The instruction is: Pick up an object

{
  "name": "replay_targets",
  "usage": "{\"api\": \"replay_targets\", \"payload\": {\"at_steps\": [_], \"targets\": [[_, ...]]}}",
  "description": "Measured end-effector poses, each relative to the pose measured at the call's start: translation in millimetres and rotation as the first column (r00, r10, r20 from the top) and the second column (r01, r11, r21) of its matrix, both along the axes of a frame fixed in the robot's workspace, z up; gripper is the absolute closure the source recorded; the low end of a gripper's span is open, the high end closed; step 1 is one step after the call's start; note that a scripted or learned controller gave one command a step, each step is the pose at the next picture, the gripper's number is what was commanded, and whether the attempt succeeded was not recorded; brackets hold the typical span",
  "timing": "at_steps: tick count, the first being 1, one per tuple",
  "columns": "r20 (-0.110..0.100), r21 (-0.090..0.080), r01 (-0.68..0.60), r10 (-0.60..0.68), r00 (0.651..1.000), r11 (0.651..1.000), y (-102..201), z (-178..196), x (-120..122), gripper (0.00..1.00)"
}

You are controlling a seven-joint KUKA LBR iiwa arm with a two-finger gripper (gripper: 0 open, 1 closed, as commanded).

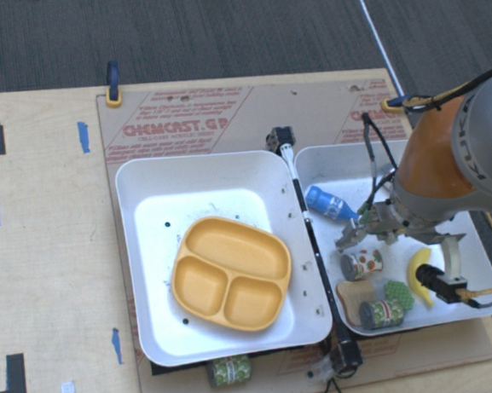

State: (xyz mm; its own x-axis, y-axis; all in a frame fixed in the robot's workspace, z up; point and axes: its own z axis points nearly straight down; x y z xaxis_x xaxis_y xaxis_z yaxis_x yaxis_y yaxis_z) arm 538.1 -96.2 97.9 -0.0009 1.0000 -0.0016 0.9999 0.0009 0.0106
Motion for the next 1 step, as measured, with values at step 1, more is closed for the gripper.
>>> {"api": "replay_targets", "payload": {"at_steps": [1], "targets": [[-0.001, 0.0, 0.0, 0.0, 1.0, 1.0, 4.1, -10.8, -17.9, 0.0]]}}
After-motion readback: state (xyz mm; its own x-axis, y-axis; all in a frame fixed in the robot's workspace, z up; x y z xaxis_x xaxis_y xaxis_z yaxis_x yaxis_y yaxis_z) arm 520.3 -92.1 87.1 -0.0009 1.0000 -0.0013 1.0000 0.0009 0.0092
